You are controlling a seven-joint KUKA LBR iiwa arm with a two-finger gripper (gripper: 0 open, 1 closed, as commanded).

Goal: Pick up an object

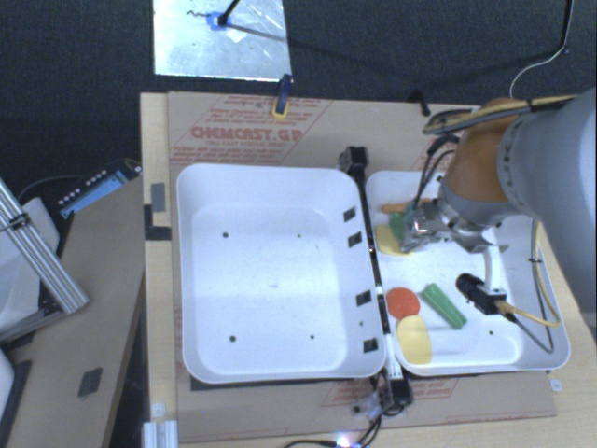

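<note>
1. Grey and orange arm casing (522,157) covers the part of the right-hand bin (522,357) that lies beyond and to the view's right of the red disc (402,302).
2. Beyond the red disc, an orange piece (396,209) and a small green piece (399,224) are partly covered by the gripper (410,239); their shapes cannot be made out.
3. The gripper is seen over the edge of a pale yellow piece (385,242), beyond the red disc. How far it is open cannot be told, nor whether anything is touched or held.
4. A green block (444,305) is seen just to the view's right of the red disc, and a yellow oblong (414,339) just in front of it.
</note>
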